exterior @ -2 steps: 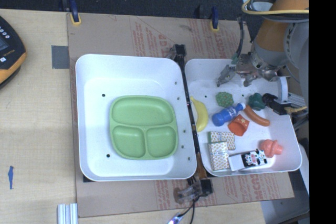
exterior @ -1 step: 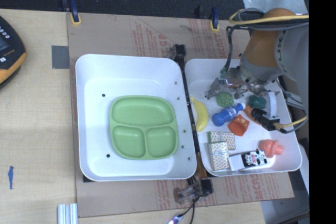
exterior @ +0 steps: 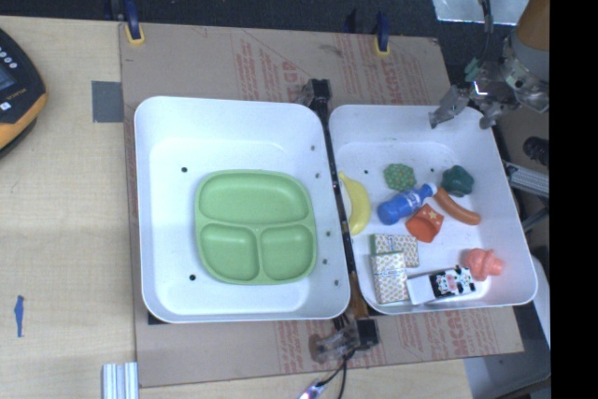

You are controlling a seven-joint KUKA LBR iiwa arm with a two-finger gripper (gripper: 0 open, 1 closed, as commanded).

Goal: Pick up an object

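Gripper (exterior: pixel 469 106) hovers at the right bin's (exterior: pixel 519 229) two o'clock corner, jaws spread open, gripping nothing. Below, the blue bottle (exterior: pixel 404 204) lies mid-bin, long axis slanting, cap toward two o'clock, beside the orange sausage (exterior: pixel 457 207).

A robotics lab: two shallow white plastic bins (exterior: pixel 159 201) sit on clamped brown cardboard (exterior: pixel 234 61) atop a pale wooden bench (exterior: pixel 56 229), toy food inside.

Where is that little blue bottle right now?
The blue bottle lies in the right bin, between the banana and the orange sausage.
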